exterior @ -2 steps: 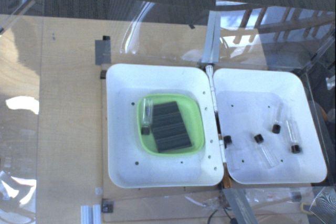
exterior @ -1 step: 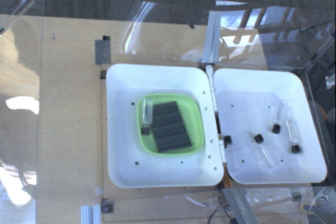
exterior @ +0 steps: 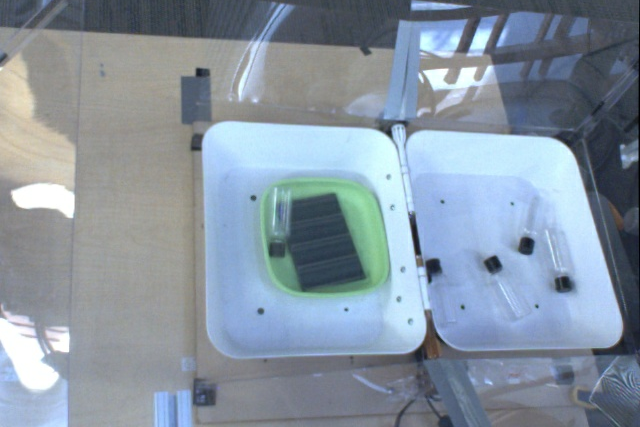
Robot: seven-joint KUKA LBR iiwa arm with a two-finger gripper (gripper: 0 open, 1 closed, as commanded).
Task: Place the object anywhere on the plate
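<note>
The left bin [exterior: 300, 240] carries a green plate [exterior: 375, 215] near its middle, and on that plate lies a dark ribbed block [exterior: 325, 240], set at a slight slant. Just beside the block, along the plate's left edge, rests a clear vial with a dark cap [exterior: 280, 220], lying on its side and inside the plate's rim. Judged from this, one object already sits on the plate, so at least one placement looks done. The right bin [exterior: 505, 245] holds more clear vials [exterior: 556, 258], each with a dark cap: two toward its right edge, one near the middle of its floor, with a further small dark cap [exterior: 433, 267] at its left wall; the clear bodies are faint against the white and their exact count is hard to tell. If the task means one of these, it lies untouched in the right bin, well apart from the plate. I cannot tell the state of the gripper from this view, so whether a pick is under way stays unknown.
</note>
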